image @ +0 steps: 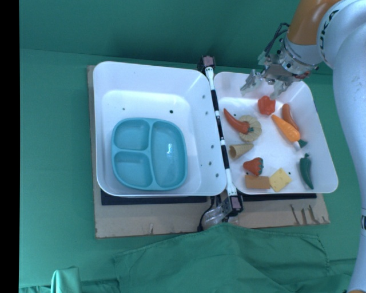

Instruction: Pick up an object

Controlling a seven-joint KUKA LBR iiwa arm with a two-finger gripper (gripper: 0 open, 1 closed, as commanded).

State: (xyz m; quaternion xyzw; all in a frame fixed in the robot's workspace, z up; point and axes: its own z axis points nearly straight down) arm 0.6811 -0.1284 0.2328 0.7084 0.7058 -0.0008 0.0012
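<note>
Over the right bin's far end, the end effector hangs spread open and empty, just above the red pepper.

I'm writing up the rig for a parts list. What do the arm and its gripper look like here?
The light grey KUKA arm has smooth, rounded links, with dark lettering on the casing near its wrist. An orange band wraps the segment above the wrist. Below it sits a silvery metal two-finger gripper, with thin dark cables looping along its side.
</note>
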